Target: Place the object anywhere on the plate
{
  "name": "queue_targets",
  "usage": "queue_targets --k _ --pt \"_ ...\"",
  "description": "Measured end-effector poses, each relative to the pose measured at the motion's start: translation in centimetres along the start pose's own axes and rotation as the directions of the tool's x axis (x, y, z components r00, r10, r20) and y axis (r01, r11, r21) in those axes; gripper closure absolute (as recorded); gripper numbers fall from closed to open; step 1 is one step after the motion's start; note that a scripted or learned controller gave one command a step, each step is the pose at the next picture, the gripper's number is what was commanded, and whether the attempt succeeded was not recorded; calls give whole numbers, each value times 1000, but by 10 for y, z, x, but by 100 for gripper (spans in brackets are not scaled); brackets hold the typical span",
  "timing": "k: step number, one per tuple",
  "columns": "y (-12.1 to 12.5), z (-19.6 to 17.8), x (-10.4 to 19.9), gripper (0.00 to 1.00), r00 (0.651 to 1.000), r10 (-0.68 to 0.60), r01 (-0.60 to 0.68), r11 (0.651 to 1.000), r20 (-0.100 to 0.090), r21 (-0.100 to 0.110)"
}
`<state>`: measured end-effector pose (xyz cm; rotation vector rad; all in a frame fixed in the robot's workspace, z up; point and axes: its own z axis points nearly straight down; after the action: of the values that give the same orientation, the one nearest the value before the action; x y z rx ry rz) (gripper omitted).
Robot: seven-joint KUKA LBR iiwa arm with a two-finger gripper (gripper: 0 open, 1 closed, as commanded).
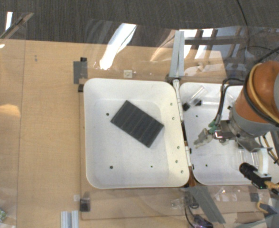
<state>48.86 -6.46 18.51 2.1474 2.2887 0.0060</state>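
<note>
A dark grey ribbed rectangular plate [137, 123] lies at a slant in the middle of the left bin [97, 175]. A small clear-and-black object [194, 100] rests in the far left corner of the right bin [210, 172]. My gripper [203, 137] hangs over the left half of the right bin, pointing toward the divider between the bins. It is nearer to me than the small object and apart from it. Nothing shows in the gripper. The arm's orange band [260, 96] and grey wrist hide much of the right bin's right side.
Black cables [221, 108] loop from the wrist over the right bin. A metal bracket [177, 56] stands behind the gap between the bins. Black clamps [80, 71] sit at the left bin's corners. Bare wooden bench spreads to the left.
</note>
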Motion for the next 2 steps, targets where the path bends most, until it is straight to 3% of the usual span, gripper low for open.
queue_targets --k 2 --pt "0 0 0 0 1000 0 0 1000 0 0"
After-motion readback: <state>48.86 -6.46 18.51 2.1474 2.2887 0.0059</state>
